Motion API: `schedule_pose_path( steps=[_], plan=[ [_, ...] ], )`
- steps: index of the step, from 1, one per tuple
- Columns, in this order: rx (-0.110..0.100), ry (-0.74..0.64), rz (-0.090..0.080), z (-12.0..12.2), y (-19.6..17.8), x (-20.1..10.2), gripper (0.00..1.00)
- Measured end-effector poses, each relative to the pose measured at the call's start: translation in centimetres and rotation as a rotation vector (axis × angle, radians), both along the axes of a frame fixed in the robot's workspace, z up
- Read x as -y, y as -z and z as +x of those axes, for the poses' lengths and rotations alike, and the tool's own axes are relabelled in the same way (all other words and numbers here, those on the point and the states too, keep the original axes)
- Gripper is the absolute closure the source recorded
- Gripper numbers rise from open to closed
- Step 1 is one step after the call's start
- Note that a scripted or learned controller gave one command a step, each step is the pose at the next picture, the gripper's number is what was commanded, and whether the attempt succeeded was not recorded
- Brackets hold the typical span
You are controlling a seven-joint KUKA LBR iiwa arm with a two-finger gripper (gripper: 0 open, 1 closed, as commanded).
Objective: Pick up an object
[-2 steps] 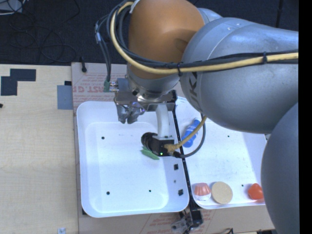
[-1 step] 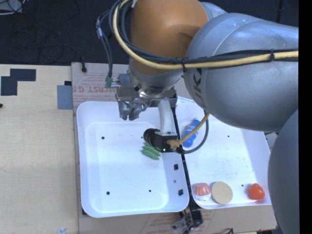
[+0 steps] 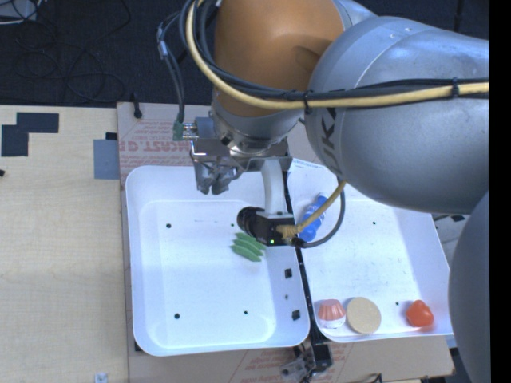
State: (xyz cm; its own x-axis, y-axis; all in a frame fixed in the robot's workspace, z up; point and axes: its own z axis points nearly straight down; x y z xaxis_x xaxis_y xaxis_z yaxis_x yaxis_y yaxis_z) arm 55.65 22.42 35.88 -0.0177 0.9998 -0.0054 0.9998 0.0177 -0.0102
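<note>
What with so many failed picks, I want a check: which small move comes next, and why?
Probably slide the end effector over the green ridged piece in the left bin. It hangs near that bin's far wall, beside rather than above the piece, the nearest thing to it.

The left bin point(image 3: 192, 294) is smooth glossy white plastic, the cardboard point(image 3: 156, 146) matt, the green piece point(image 3: 249, 247) ridged.

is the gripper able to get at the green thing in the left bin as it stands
Probably yes. The gripper hangs over the left bin, a little up and left of the green thing in the view. It lies bare on the bin floor with nothing on top.
</note>
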Motion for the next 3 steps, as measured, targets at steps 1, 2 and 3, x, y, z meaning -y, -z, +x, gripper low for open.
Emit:
schedule_pose_path(
  steps=[1, 2, 3],
  plan=[
    [-0.004, -0.009, -0.002, 0.0, -0.9, -0.1, 1.00],
    [-0.002, 0.010, 0.000, 3.5, 11.8, -2.0, 1.00],
    [0.013, 0.009, 0.005, 8.5, 7.9, -2.0, 1.00]
  ],
)
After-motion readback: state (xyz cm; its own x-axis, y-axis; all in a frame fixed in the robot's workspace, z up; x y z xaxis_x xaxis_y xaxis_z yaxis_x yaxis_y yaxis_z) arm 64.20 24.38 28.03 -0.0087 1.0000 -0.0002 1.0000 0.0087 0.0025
